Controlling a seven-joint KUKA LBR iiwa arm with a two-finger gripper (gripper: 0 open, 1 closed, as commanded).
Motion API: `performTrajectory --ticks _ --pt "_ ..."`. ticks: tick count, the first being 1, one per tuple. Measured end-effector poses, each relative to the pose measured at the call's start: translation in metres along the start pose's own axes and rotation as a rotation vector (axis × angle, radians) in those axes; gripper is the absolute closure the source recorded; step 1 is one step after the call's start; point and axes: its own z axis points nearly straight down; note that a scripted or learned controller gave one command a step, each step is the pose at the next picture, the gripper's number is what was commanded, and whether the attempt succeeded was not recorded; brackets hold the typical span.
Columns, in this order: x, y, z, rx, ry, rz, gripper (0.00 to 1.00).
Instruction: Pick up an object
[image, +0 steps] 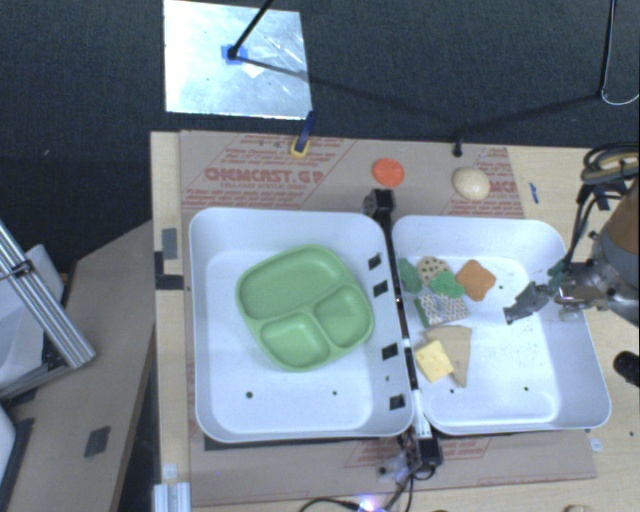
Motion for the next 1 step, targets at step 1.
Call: performTrajectory --ticks 1 --pt "0.0075 -0.0038 0.0454 0.004 0.002 0.002 0.00"
